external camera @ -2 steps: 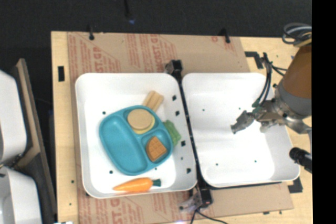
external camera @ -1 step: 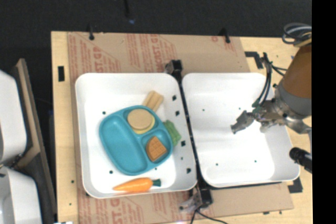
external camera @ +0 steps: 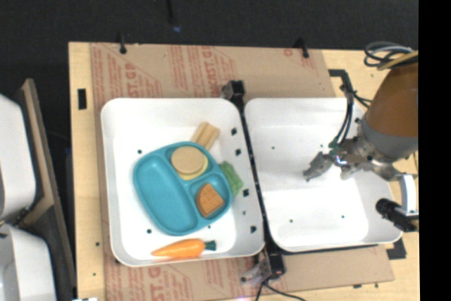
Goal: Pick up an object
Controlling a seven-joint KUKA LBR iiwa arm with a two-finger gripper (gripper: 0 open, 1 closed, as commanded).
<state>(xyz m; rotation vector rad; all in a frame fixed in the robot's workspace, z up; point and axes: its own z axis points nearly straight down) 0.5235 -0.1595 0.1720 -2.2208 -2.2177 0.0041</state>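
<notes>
My gripper (external camera: 330, 169) hangs over the right bin (external camera: 296, 222), near its middle right, with its fingers spread open and nothing between them. All the objects lie in the left bin (external camera: 116, 151). A blue divided tray (external camera: 162, 197) holds a round tan biscuit (external camera: 189, 161) and a brown waffle piece (external camera: 210, 199). A tan block (external camera: 206, 134) leans at the tray's upper edge. A green piece (external camera: 231, 178) pokes out at its right side. An orange carrot (external camera: 183, 248) lies near the bin's front wall.
A black divider with clips (external camera: 246, 158) runs between the two bins. The arm's orange band and grey wrist (external camera: 394, 116) stand over the right bin's right side. The bins rest on a cardboard-covered bench (external camera: 176, 67).
</notes>
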